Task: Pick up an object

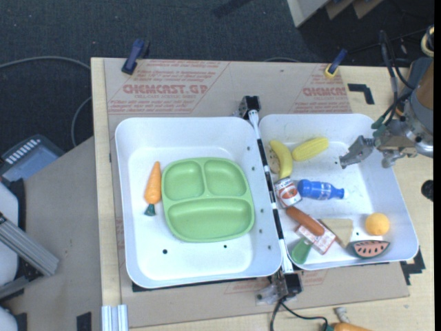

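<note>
Watermelon slice [371,247] lying nearest, right bin [403,205].
Gripper [360,152] is hovering, jaws apart, holding nothing; it should be centring over the blue bottle [320,190] before descending.

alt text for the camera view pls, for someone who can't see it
A grey robot arm's claw hovers over the right white bin, which holds a banana, corn cob, blue bottle, small can, hot dog, orange and watermelon slice. The left white bin holds a green divided plate with a carrot beside it.
</note>
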You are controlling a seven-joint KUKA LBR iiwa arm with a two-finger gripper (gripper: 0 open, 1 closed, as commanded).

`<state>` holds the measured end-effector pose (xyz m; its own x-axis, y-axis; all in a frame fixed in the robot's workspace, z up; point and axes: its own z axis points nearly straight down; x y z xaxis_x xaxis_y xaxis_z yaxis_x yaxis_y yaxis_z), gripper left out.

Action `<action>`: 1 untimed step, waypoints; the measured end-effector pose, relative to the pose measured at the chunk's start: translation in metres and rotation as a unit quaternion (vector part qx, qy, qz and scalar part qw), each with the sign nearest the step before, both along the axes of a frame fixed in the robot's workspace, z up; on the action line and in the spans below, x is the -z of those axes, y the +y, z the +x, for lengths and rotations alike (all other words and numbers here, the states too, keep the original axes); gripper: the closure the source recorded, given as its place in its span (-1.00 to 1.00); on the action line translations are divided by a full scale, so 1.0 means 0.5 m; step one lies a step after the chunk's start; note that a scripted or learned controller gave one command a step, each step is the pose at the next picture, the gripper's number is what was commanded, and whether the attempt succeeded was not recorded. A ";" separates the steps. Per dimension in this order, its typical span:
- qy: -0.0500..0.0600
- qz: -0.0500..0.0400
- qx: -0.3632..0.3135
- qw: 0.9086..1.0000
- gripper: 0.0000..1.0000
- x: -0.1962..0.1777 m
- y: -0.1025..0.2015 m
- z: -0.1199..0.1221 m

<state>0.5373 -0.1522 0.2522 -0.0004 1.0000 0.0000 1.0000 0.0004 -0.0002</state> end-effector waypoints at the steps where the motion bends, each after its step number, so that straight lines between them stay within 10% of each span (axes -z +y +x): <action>1: 0.001 0.001 0.000 1.000 -1.00 0.213 0.085 0.054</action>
